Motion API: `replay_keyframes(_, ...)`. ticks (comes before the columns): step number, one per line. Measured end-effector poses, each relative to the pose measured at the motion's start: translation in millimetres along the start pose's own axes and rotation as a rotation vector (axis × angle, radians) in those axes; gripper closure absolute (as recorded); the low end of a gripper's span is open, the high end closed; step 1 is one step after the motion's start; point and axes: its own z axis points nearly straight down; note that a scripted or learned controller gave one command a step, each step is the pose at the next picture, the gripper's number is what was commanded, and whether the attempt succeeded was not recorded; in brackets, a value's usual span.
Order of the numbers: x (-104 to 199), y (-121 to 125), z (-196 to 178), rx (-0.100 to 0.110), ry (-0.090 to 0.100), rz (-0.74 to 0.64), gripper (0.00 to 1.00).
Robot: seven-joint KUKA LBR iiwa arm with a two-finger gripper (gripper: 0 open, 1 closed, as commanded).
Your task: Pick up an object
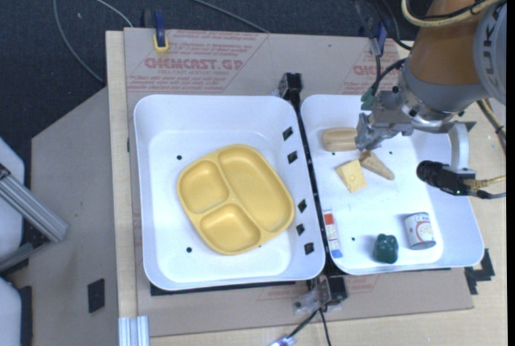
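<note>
We took the right bin (451,256) as our landmark and worked from its near edge to its far edge. At the near edge stood a green pepper-shaped toy (386,248), with a small tin can (418,229) just to its right, lying tilted. A slim red-and-white tube (329,230) lay along the near part of the bin's left wall, its long axis running near to far.

Toward the bin's middle we found a yellow cheese block (352,175), roughly square. Just beyond it lay a tan wedge (376,166), its long axis slanting from far left to near right. Farther still, a tan bread-like piece (339,140) lay with its long axis running left to right, close to the left wall.

The gripper (368,142) was down over the far half of the bin, between the bread-like piece and the wedge, its tip at or just above the wedge's far end. We could not tell how wide it stood, nor confirm contact with either item.

To the left of the landmark, the left bin (153,175) held a yellow divided plate (234,197).
</note>
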Motion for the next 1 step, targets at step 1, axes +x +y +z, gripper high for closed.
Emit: replay_keyframes(1, 50.6, -2.1, 5.1, 0.004, 0.001, 0.001, 1.0)
